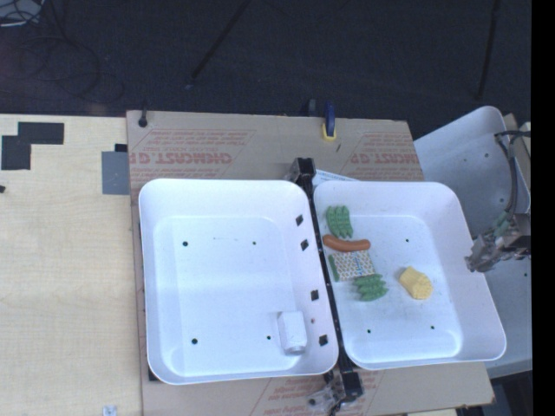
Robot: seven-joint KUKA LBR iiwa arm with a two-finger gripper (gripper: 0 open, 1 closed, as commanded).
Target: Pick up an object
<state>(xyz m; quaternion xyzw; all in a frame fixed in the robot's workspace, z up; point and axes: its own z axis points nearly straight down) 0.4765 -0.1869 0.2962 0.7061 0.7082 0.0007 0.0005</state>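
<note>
Two shallow white bins sit side by side on a brown cardboard sheet (260, 150) that covers the bench, joined along a dark seam with black clips (304, 244) running down the middle of the frame. The left bin (165, 224) takes up the centre-left of the picture and holds a single item: a small white cylinder-like object (292, 331) lying near its lower right corner, close to the dividing wall. The right bin (451, 319) holds a cluster of things toward its left half. A green ridged piece (338, 221) lies uppermost, and just below it an orange-red sausage shape (346, 244) lies crosswise. Under the sausage rests a small patterned, pale block (351, 265), and touching its lower right side is a second green leafy piece (371, 288). A yellow lumpy object (416, 282) sits apart from that cluster, further right, near the middle of the bin. The gripper (492, 251) hangs at the right edge of the frame, outside the right bin and beyond its right rim, well away from every object in either bin; it is too small and blurred to say how its tool is set. A blue and yellow clamp (329, 121) stands at the upper edge of the cardboard.
</note>
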